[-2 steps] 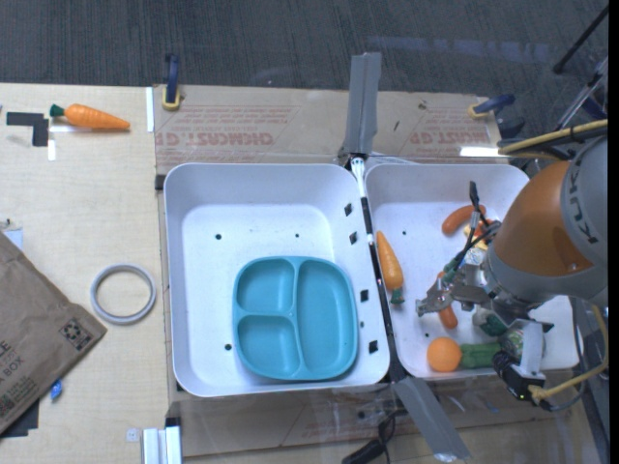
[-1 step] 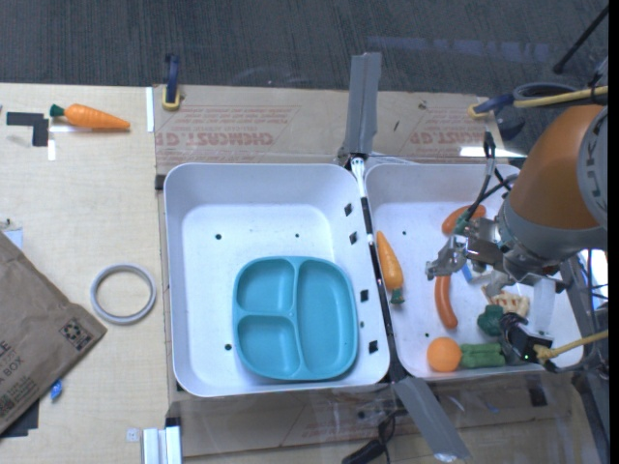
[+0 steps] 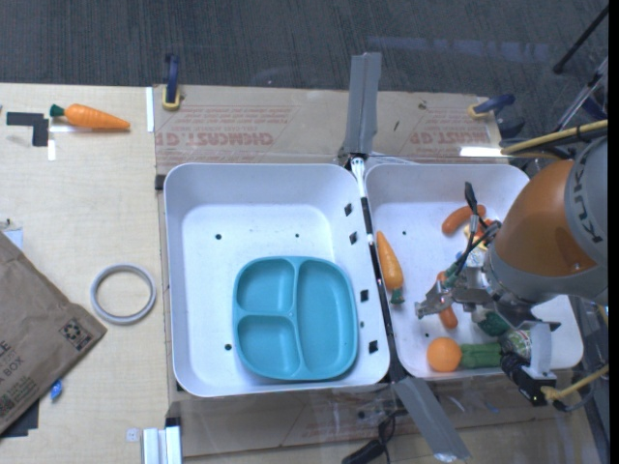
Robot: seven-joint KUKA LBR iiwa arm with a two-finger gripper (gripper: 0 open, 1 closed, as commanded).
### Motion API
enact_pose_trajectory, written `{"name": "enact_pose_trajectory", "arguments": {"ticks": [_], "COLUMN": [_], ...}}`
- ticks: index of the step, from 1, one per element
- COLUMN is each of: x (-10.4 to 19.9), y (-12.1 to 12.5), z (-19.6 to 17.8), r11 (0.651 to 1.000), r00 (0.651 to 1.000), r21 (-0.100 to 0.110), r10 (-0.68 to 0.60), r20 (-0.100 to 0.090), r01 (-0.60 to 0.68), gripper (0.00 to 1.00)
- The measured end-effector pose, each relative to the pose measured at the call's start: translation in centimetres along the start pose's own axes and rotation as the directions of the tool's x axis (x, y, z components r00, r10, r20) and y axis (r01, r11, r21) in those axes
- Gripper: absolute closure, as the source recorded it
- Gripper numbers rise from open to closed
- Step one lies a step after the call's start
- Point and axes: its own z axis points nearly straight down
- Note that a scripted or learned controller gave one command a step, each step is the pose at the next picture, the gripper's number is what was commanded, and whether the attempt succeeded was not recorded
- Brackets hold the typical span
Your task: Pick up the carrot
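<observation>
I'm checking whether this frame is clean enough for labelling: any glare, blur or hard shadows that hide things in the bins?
Camera view: even, soft lighting, no hard shadows; the carrot in the right bin and the teal tray read sharply. Mild sheen on the left bin rim. The end effector sits amid small clutter beneath the orange band, where detail blurs together.

Arm (image 3: 542,230) reaches in from the right, claw (image 3: 440,303) pointing left
</observation>
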Motion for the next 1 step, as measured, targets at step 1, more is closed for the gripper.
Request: {"name": "enact_pose_trajectory", "arguments": {"ticks": [1], "x": [0.33], "y": [-0.01], "z": [1.26], "r11": [0.963], "r00": [0.963], "r21": [0.0], "r10": [-0.269], "r20": [0.0], "r01": [0.269], "gripper": [0.0]}}
